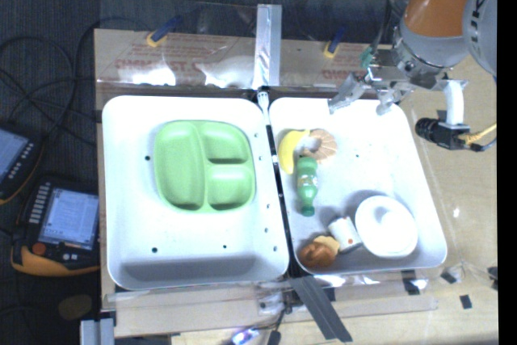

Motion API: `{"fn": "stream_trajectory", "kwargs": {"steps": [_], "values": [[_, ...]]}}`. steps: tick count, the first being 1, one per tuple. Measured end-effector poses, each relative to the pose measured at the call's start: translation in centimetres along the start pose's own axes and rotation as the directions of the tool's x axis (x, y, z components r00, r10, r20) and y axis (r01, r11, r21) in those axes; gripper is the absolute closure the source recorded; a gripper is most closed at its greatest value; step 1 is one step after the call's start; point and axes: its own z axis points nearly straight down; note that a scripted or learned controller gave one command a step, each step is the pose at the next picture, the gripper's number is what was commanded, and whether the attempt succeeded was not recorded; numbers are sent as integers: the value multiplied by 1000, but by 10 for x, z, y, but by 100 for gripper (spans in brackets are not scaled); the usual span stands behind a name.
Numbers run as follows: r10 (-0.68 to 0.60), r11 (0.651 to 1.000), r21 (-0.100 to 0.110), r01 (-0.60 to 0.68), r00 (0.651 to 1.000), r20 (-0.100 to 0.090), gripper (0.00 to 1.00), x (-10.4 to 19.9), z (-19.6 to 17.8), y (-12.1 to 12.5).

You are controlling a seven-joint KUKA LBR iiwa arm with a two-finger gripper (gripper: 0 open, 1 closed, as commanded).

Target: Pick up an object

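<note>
The pincer (pixel 367 95) is seen spread open, nothing gripped, over the right white bin's (pixel 424 174) far edge, probably lined up toward the yellow banana (pixel 288 149) and green bottle (pixel 306 183).

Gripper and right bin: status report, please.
Gripper empty, jaws open, above the right bin's far edge. Banana, green bottle, white bowl untouched. Nothing in the way.

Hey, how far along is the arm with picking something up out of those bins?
Nothing looks picked up yet. The gripper hangs open and empty over the far edge of the right bin. The banana, green bottle, white bowl and the other items lie in that bin; the green tray sits in the left bin. Descending, closing on an object and lifting all remain.
</note>
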Motion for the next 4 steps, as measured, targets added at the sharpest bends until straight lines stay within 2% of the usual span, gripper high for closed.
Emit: {"fn": "stream_trajectory", "kwargs": {"steps": [1, 2, 3, 4], "values": [[88, 996, 0, -88, 996, 0, 0, -39, 34, 46], [176, 984, 2, -176, 984, 0, 0, 3, 152, 1], [157, 988, -3, -157, 988, 0, 0, -14, 186, 31], [158, 987, -9, -158, 987, 2, 100, -13, 181, 32]]}}
